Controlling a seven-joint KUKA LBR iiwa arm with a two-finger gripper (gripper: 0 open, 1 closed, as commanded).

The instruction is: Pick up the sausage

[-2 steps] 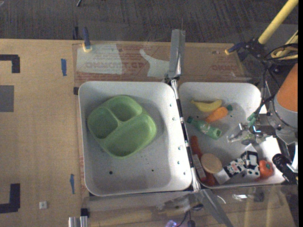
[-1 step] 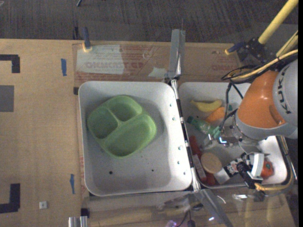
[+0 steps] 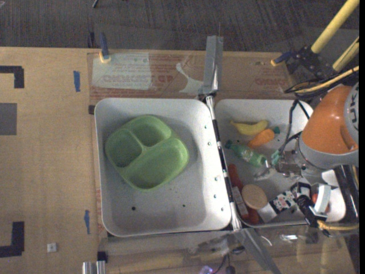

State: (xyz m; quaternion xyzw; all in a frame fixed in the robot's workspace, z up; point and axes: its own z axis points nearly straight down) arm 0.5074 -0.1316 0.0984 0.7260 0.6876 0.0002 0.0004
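The sausage (image 3: 235,188) is a thin reddish-brown stick lying along the left wall of the right bin (image 3: 296,108). Its lower end runs beside a round tan-topped can (image 3: 254,197). My gripper (image 3: 278,165) hangs low over the middle of the right bin, just right of a green bottle (image 3: 246,153). It is a short way to the right of the sausage and above it in the view, and does not touch it. The grey and orange wrist (image 3: 328,131) hides the bin's right part.
A banana (image 3: 248,127) and a carrot (image 3: 262,137) lie at the back of the right bin. A small printed carton (image 3: 283,200) sits near its front. The left bin (image 3: 108,210) holds a green divided plate (image 3: 146,151). Cables hang at the right.
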